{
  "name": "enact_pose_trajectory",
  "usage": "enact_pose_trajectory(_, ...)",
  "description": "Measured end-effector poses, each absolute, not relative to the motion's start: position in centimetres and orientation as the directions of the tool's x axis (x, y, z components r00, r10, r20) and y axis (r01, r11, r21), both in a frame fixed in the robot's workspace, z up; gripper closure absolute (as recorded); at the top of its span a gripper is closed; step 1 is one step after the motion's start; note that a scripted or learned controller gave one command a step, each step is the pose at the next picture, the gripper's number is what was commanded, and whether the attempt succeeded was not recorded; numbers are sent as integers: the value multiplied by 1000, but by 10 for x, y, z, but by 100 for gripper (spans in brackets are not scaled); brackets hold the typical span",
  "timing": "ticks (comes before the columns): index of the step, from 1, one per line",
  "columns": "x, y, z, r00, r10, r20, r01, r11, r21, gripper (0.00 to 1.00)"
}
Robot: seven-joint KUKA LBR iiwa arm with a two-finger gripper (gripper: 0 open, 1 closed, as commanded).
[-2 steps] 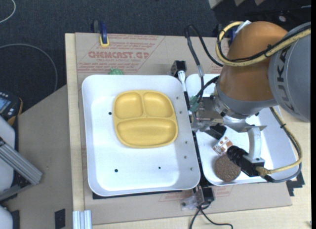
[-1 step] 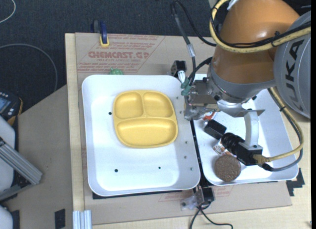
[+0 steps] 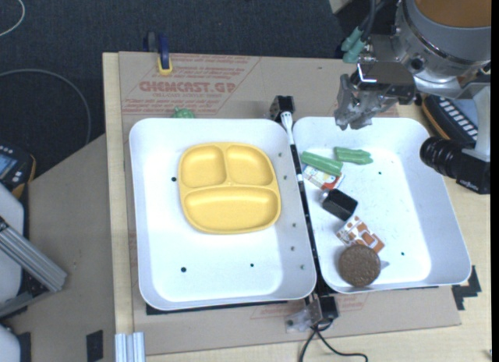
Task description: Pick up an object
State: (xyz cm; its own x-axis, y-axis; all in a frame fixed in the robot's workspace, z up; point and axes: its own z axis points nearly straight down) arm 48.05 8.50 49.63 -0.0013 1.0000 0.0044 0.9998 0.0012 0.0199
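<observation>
My gripper hangs above the far edge of the right bin, with nothing seen between its fingers. Below and in front of it lie two green pods. Nearer the camera sit a small red and white packet, a black block, an orange and white wrapper and a round brown cookie. All of these rest on the bin floor, apart from the gripper.
The left bin holds a yellow divided plate. A black divider strip runs between the bins. A blue and yellow clamp stands at the far left of the cardboard base.
</observation>
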Motion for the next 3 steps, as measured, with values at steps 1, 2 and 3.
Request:
enact_pose_trajectory(1, 477, 49, 345, 4, 1000, -4, 1000, -4, -15, 100)
enact_pose_trajectory(2, 492, 105, 235, -5, 1000, -1, 1000, 5, -14, 100)
enact_pose_trajectory(3, 479, 151, 309, -7, 1000, 4, 1000, 7, 7, 100)
